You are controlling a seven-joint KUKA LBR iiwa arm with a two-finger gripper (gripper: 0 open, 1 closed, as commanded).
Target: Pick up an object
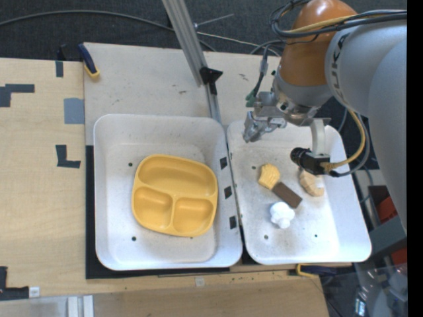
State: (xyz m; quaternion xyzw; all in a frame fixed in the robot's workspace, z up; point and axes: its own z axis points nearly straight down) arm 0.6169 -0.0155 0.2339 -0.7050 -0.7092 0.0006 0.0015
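A: Camera view, taken from the near edge: what is seen in the lower part of the frame?

B: At lower left of centre, a yellow divided plate (175,195) is laid in the left bin (106,137). In the right bin (344,243), a small white lump (282,214) is found nearest the bottom edge, with a brown block (287,195) touching or just above it. A yellow crumbly piece (269,176) is set just beyond the block, and a tan piece (311,183) lies to the right, near a black fitting.

A: And further up the frame?

B: The gripper (254,132) is seen at upper centre right, over the far left corner of the right bin, hung from the grey and orange arm (317,45). Nothing is seen between its fingers. Whether they are spread or closed cannot be told; the tips are blurred.

A: How should the pick be done well?

B: One piece should be chosen and isolated. The yellow crumbly piece is judged the best target, being closest to the gripper and clear on its far side. The tool should be carried toward the lower right, centred above the piece, then lowered straight. The fingers should be lined up so that the brown block is not caught. The bin wall at the left should be kept clear of
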